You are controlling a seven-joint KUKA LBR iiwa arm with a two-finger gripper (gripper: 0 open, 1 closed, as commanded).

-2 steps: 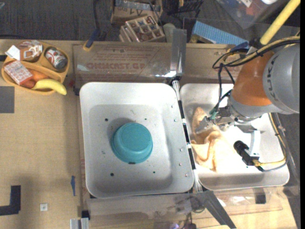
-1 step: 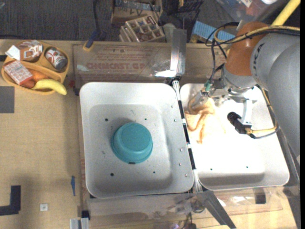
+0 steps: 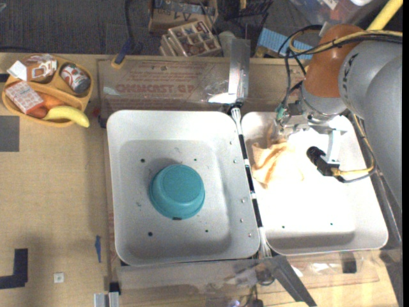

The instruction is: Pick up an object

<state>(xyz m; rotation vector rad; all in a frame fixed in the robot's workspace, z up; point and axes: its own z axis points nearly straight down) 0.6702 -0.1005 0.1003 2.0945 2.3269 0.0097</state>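
Arm: a grey arm (image 3: 367,62) with an orange band (image 3: 329,59) is seen reaching in from the right, bent down over the far part of the right bin
Gripper: the gripper (image 3: 281,130) is lowered at the far left corner of the right bin, just above the cloth-like object; whether anything is held cannot be told, since the tips are hidden by the wrist and by glare
Right bin: a shallow white bin (image 3: 332,229) is set at the right of the bench, its floor strongly lit
Yellow-orange object: a crumpled, cloth-like yellow-orange object (image 3: 267,160) is lain against the left wall of the right bin, toward its far end, just beside the gripper; contact between the two cannot be told
Left bin: a shallow white bin (image 3: 128,229) is placed beside the right one, touching along the shared edge
Teal bowl: a teal bowl (image 3: 177,190) is turned upside down near the middle of the left bin
Toy food tray: a yellow tray (image 3: 45,98) with toy food, a banana (image 3: 69,114) at its near edge, is set at the far left corner of the bench
Cable: a yellow cable (image 3: 354,170) is run along the wrist over the right bin
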